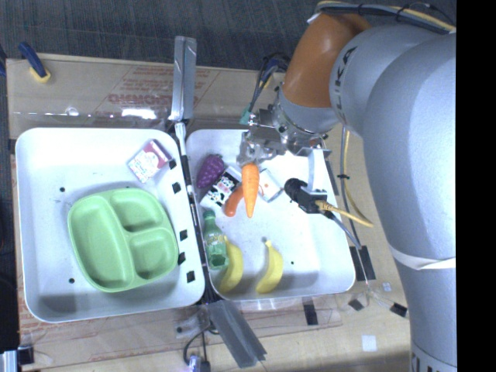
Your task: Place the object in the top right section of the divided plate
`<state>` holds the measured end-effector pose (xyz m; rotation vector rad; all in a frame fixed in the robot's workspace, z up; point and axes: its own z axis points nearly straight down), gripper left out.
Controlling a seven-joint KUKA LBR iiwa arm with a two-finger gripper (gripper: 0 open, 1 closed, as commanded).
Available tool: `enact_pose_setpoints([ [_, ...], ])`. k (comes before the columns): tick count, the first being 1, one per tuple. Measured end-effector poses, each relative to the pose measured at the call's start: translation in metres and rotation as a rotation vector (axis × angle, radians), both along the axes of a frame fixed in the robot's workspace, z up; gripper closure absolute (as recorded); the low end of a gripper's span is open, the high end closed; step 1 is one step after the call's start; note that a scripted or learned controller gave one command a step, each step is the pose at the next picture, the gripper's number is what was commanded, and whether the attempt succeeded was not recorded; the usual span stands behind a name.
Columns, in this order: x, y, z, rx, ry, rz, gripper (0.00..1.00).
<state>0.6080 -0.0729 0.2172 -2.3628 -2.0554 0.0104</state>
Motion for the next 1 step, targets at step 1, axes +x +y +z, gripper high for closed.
enact_pose_setpoints([
  [1,-0.0738,0.0428,-0.0278,-0.005,-0.002,-0.268,1.0],
])
